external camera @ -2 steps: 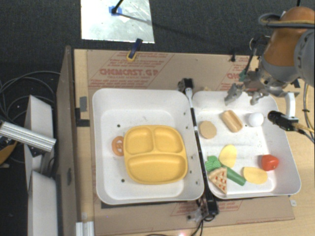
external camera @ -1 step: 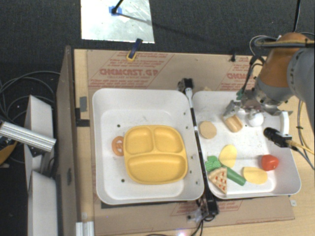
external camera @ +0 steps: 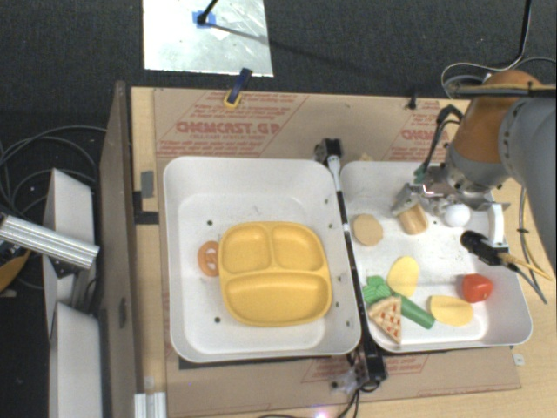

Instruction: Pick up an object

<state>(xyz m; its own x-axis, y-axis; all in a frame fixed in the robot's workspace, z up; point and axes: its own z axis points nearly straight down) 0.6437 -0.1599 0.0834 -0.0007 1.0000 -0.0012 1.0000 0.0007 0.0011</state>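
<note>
My gripper (external camera: 414, 198) is low over the back of the right bin (external camera: 522, 320), reaching in from the right. A tan bread-like chunk (external camera: 412, 220) lies right at its tip, touching or nearly so. A white ball (external camera: 455, 213) sits just to the right of the chunk. A flat tan cookie (external camera: 367, 230) lies to the left, near the bin's inner wall. Toward the front lie a yellow chip (external camera: 403, 275), a green piece (external camera: 409, 307), a pizza slice (external camera: 386, 319), a yellow wedge (external camera: 451, 310) and a red tomato (external camera: 475, 287).
The left bin (external camera: 187, 233) holds a yellow divided plate (external camera: 274, 273) with an orange pretzel ring (external camera: 208, 257) at its left edge. A ridge (external camera: 346, 251) separates the two bins. Cables hang at the right above the arm.
</note>
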